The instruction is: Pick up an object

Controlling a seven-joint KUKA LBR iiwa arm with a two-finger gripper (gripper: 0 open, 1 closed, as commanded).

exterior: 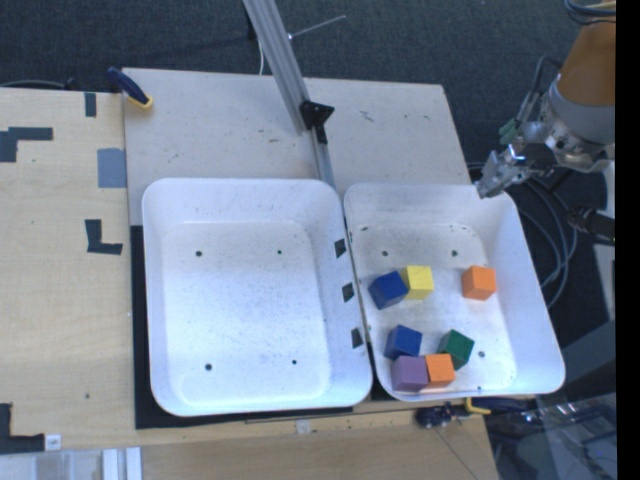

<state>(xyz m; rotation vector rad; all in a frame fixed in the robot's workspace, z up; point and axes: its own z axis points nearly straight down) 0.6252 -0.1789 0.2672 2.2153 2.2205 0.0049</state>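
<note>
White left bin (170, 268) sits bare beside the right bin (520, 268), which holds the blocks: a blue cube (388, 289) touching a yellow one (420, 281), a second blue cube (404, 341), a purple block (409, 372) against an orange one (440, 368), a green cube (457, 347), and another orange cube (479, 282) apart from the rest. Gripper (497, 176) hovers at the bin's far right corner, carrying nothing I can see; its opening I cannot tell. Judging by this, no block is picked yet: choosing, descending and grasping remain.
</note>
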